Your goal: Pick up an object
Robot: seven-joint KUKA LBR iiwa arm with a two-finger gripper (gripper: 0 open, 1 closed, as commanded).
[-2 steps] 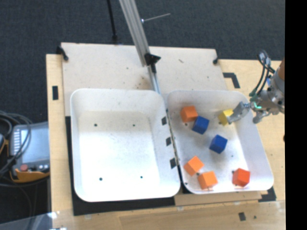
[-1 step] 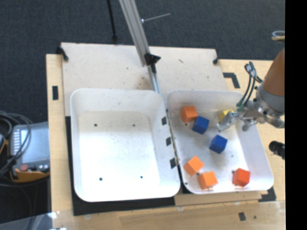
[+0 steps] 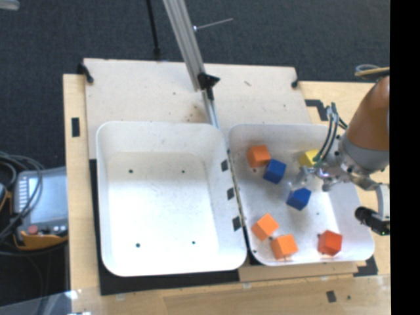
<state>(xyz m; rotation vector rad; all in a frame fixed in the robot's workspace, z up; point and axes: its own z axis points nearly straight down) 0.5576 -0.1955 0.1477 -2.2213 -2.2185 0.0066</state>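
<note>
- Lowest in the view, in the right-hand shallow white plastic bin (image 3: 341,251): three orange blocks along its near side – a small orange cube (image 3: 284,246) by the near wall, a second orange cube (image 3: 266,226) just up-left of it, and a darker red-orange block (image 3: 329,242) toward the right corner.
- Mid-bin: a blue cube (image 3: 298,198), apart from the others, just below the gripper.
- Further back: a second blue cube (image 3: 275,171), with an orange cube (image 3: 258,155) just beside it, up-left.
- A yellow block (image 3: 308,157) lies at the far right, partly hidden by the arm's wrist.
- Grey arm with orange band (image 3: 369,126) reaches in from the right; two-finger gripper (image 3: 315,174) sits low over the right bin, between yellow block and lower blue cube.
- Finger spacing: cannot tell; tips are too small and cluttered. No block visibly between them.
- Left-hand shallow white bin (image 3: 108,195) adjoins the right bin.
- Slanted aluminium rail (image 3: 187,38) stands behind the bins.
</note>
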